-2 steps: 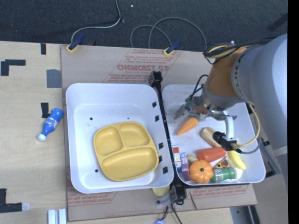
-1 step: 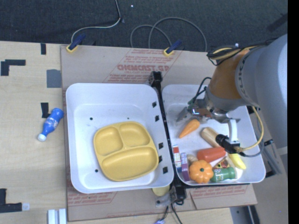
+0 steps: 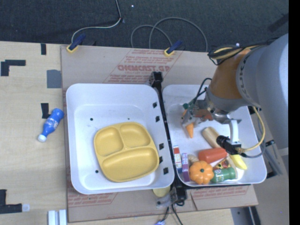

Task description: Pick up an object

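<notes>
Orange pumpkin point(image 3: 201, 172) beside red pepper point(image 3: 213, 154), toys crowding right bin point(image 3: 171, 95).

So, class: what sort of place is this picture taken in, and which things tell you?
Probably a robotics lab test bench: a grey arm reaching over two white bins, toy food such as a small pumpkin, cables and clamps holding down the cardboard base.

Red print reading "CHEMCAST GP" stands on the brown cardboard sheet point(image 3: 136, 67), near its far edge.
</notes>
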